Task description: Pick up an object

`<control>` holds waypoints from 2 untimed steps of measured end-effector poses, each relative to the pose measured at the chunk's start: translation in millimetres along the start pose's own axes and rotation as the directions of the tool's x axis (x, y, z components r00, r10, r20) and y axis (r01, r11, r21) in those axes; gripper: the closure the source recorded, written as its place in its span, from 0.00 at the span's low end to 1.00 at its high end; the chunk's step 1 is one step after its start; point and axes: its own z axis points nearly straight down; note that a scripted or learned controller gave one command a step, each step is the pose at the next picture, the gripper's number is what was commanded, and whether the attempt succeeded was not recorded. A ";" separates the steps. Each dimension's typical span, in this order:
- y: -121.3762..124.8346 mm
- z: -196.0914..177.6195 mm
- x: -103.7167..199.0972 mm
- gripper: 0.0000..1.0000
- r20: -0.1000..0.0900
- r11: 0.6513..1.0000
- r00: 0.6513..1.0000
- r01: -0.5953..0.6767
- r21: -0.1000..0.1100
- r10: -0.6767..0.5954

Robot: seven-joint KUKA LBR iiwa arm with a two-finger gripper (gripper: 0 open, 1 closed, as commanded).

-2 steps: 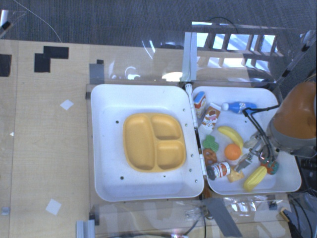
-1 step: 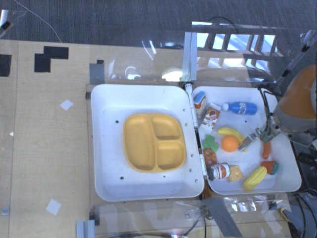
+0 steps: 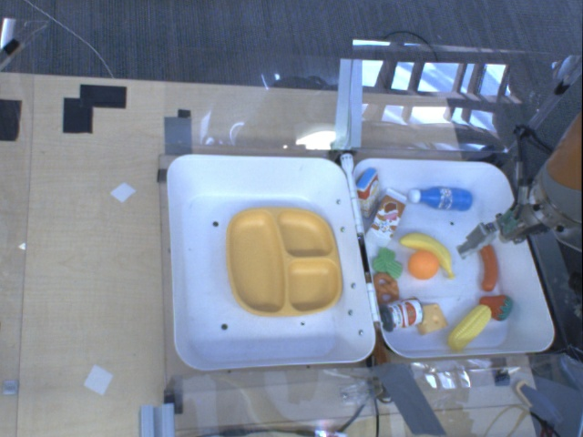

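Note:
My gripper (image 3: pixel 485 236) hangs over the right side of the right bin (image 3: pixel 524 335), just above the upper end of a red sausage (image 3: pixel 490 268). Nothing shows in its grasp. To its left lie a yellow banana (image 3: pixel 430 248) and an orange (image 3: pixel 423 265). A blue bottle (image 3: pixel 444 198) lies at the back of the bin. Near the front right corner sit a yellow corn cob (image 3: pixel 469 326) and a strawberry (image 3: pixel 500 307).
Along the right bin's left wall are two small cartons (image 3: pixel 381 208), a green toy (image 3: pixel 387 262), a pretzel (image 3: pixel 385 287), a can (image 3: pixel 405 315) and a cheese wedge (image 3: pixel 434 318). The left bin (image 3: pixel 196 244) holds a yellow divided plate (image 3: pixel 284 260). A metal rack (image 3: pixel 437 85) stands behind.

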 end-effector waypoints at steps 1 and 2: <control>12.8 93.0 0.3 0.00 -0.003 0.951 0.951 -0.308 0.013 0.308; 102.1 103.2 -7.2 0.00 -0.002 0.990 0.990 -0.143 0.005 0.143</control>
